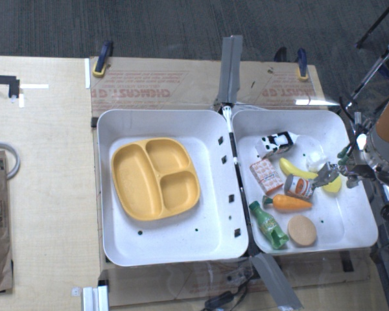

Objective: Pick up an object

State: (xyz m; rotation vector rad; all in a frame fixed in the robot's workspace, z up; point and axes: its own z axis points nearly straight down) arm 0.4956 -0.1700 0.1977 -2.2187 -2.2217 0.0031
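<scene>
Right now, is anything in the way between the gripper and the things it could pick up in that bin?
Nothing visible is. The gripper is already down in the right bin, right beside the banana and the small can. The carrot lies just below them, crowded close against the can.

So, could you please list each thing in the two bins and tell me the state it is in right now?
yellow tray: flat, right way up, in the left bin.
banana: lying in the right bin.
small can: on its side.
carrot: lying flat.
green bottle: on its side.
round cookie: lying flat.
red box: lying flat.
cow toy: tipped over.
hand: low, beside the can.
</scene>
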